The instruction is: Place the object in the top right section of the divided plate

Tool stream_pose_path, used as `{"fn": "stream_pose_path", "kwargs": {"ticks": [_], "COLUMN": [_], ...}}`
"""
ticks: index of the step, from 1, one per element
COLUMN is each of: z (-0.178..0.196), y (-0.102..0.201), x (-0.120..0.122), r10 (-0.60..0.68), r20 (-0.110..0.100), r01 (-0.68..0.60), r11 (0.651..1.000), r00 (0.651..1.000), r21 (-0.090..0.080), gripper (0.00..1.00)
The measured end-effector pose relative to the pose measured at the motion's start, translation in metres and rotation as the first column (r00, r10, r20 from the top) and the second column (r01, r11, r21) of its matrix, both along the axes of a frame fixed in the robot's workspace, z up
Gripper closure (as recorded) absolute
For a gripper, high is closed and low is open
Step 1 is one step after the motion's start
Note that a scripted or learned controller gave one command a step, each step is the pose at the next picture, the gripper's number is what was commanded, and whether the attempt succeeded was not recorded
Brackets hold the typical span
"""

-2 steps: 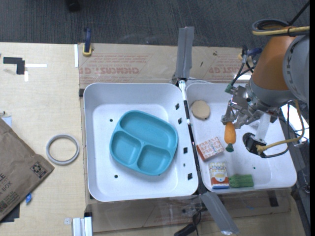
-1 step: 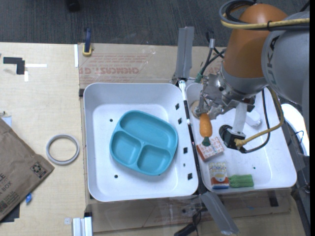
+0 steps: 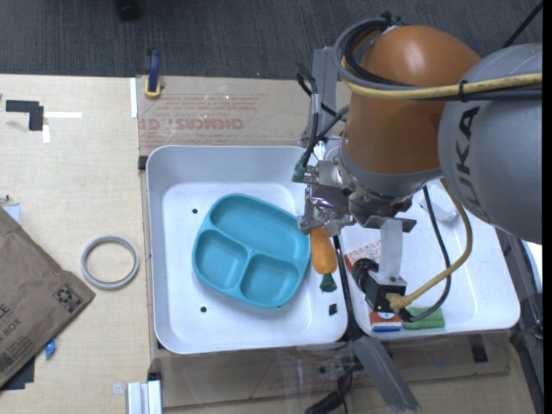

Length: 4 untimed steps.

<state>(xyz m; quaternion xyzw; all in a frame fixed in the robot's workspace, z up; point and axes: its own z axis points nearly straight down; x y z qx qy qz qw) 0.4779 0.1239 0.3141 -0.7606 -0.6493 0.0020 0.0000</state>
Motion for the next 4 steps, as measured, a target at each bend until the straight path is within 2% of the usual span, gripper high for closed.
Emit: {"fn": "stream_pose_path", "kwargs": {"ticks": [1,2,3,4], "z": [-0.024,-0.142,-0.031,-0.048], "y": [0.061,0.062,0.050,0.098], "x": [0.000,0.060,0.059,0.042], "r10": [0.311,0.284,0.334,0.333], "r20": [-0.003,-0.003,0.000,-0.003], "r01": [-0.311,-0.284,-0.334,-0.333], "r11": [0.950,0.959,0.942,0.943], "r00": [0.950,0.959,0.942,0.943], "r21": [0.001,0.001,0.000,0.000], "gripper": [1.00,1.00,1.00,1.00]}}
